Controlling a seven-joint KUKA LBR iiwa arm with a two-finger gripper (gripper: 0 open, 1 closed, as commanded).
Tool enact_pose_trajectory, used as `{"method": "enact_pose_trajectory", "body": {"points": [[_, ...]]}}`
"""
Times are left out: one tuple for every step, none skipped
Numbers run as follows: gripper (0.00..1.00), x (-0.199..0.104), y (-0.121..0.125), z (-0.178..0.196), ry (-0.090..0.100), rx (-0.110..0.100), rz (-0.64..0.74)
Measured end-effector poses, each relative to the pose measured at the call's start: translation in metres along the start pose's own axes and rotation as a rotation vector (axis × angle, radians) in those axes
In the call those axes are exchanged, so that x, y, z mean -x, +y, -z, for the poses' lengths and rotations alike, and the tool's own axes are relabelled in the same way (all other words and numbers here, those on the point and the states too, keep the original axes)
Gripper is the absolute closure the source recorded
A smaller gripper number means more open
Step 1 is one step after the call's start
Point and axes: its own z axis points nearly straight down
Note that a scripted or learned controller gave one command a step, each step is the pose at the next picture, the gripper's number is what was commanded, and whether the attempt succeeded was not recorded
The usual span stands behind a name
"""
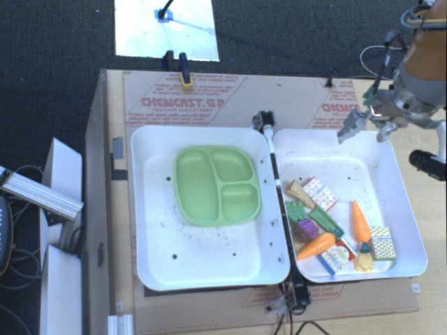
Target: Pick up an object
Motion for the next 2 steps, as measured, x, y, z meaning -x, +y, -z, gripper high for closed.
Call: {"method": "enact_pose_trajectory", "body": {"points": [[0.0,-0.001,-0.058,-0.133,0.001,-0.005,-0.002],[0.0,-0.021,-0.084,-0.191,0.001,-0.001,-0.003]]}}
